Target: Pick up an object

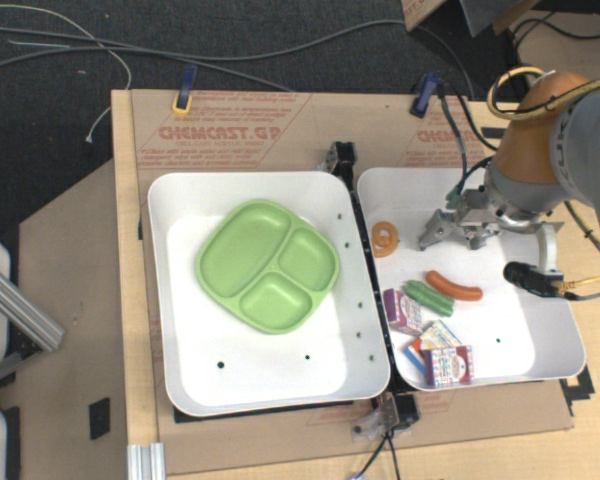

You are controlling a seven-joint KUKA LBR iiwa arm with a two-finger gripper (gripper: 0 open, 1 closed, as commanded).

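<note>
My gripper hangs over the back half of the right bin, with its fingers spread and nothing between them. Just left of it, an orange ring lies by the bin's left wall. In front of the gripper lie an orange sausage and a green pickle-shaped piece, side by side. Nearer the front are a purple carton and a small pile of colourful boxes.
The left bin holds a green divided plate near its middle. A black clamp sits at the back where the two bins meet. The bins rest on a cardboard sheet.
</note>
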